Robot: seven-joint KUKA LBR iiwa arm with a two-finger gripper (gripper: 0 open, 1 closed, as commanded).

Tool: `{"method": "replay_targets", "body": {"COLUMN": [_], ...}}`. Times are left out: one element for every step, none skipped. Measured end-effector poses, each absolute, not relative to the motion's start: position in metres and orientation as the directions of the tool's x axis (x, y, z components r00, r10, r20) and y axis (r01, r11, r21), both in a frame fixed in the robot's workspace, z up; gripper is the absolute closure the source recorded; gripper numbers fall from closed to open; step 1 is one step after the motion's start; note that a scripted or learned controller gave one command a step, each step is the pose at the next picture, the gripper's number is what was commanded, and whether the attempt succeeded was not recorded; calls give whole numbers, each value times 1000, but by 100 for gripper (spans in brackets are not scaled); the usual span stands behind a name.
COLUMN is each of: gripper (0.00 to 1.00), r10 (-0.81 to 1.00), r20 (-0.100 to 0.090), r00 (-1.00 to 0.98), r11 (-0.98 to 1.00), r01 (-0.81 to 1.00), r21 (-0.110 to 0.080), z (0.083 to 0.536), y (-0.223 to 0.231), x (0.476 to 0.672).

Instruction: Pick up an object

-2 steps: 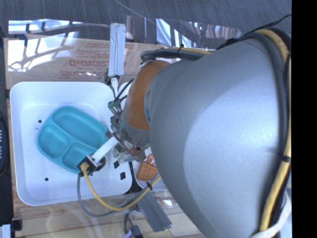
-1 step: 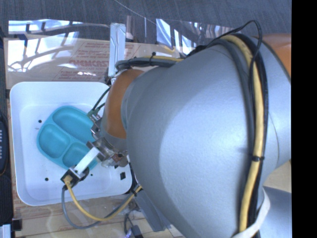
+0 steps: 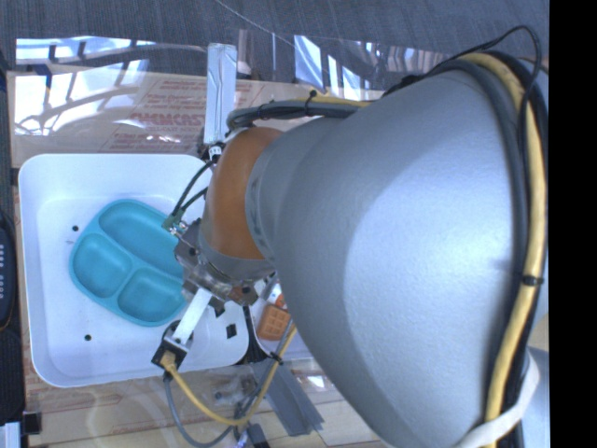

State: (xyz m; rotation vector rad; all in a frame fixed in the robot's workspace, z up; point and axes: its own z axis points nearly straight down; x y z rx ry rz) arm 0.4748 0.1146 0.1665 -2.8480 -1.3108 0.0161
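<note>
A blue divided plate (image 3: 126, 264) lies flat in the left white bin (image 3: 37, 250), toward its 9 o'clock side. The grey arm (image 3: 401, 250) covers most of the right bin, its orange band (image 3: 229, 199) just beside the plate at 3 o'clock. The gripper (image 3: 219, 283) is perhaps below the band; its opening cannot be told.

This is a robotics lab or test cell rather than a home or shop. A big grey industrial arm (image 3: 410, 250) with an orange band and loose yellow and black cables (image 3: 522, 157) reaches over a shallow white bin (image 3: 42, 250) set on a wooden table (image 3: 140, 119), with clear plastic shields (image 3: 326, 59) standing along the far edge. Dark carpet (image 3: 140, 3) covers the floor beyond, and a blue divided tray (image 3: 126, 259) lies in the bin as a test piece.
</note>
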Motion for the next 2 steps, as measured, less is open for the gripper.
{"method": "replay_targets", "body": {"gripper": [100,100], "r10": [870,873], "r20": [-4,-6], "r00": [493,487], "r11": [-493,-487], "r01": [870,873], "r21": [-5,-8], "z": [179,188], "y": [185,185], "x": [479,479]}}
